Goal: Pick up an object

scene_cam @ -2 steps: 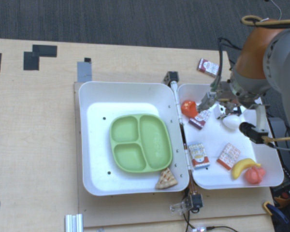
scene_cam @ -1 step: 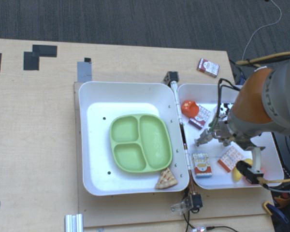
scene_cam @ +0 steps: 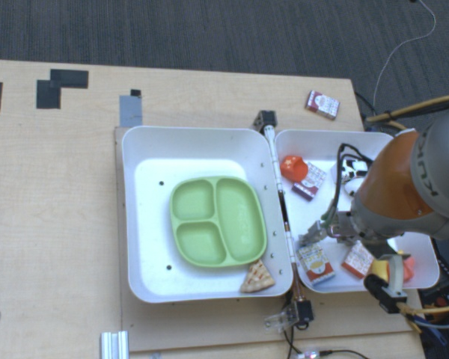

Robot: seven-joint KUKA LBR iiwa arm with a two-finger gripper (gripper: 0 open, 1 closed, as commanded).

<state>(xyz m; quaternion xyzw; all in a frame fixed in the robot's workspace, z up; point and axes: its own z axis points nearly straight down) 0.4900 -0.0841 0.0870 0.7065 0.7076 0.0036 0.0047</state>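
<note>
Two bins sitting abutted | gripper [scene_cam: 312,238] hovering over small carton [scene_cam: 315,263] at right bin's [scene_cam: 426,275] near-left corner | claw state: cannot tell.

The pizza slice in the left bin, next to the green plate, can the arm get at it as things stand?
Probably yes. The pizza slice lies flat in the left bin's near corner, beside the green divided plate, with nothing on top of it. The bin wall close behind it may crowd the claw, which is over the right bin.
</note>
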